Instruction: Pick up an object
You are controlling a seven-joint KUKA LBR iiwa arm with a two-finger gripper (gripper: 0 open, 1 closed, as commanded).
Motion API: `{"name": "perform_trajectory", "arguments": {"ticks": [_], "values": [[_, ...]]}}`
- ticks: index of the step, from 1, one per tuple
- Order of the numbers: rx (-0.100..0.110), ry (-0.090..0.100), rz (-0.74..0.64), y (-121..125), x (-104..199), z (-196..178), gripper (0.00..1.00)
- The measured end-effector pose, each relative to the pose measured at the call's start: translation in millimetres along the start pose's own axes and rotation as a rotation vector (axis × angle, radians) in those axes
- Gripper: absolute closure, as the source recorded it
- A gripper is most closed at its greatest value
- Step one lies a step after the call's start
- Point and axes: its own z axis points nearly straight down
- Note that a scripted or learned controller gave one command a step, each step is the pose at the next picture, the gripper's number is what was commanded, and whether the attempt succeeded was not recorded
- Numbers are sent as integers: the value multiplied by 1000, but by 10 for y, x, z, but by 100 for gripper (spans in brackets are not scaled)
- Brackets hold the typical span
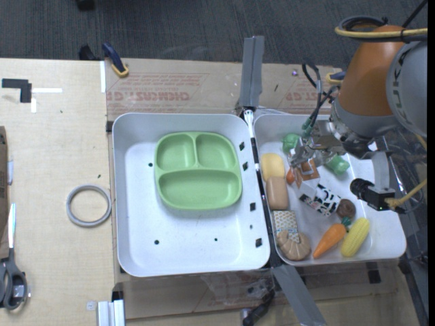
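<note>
1. Two white bins side by side: left bin holds one green divided plate; right bin holds the toy food.
2. Right bin count: one carrot, one corn cob, one cow-print piece, two bread-like rolls, green bits; the rest is too cluttered to tell.
3. Pincer low over the right bin's upper middle; open or closed, can't tell.
4. Pale wood desk: one grey tape ring, scissors at the left edge. Dark carpet behind.

Small orange-white object under gripper, upper part of right bin
</note>
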Motion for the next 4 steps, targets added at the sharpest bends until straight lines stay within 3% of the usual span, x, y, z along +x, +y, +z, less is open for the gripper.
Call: {"name": "perform_trajectory", "arguments": {"ticks": [1,2,3,4], "values": [[0,0,0,0,-1,0,0],[2,2,129,-868,-455,978,0],[-1,1,431,-501,-491,1228,0],[-2,1,459,9,-509,1227,0]]}}
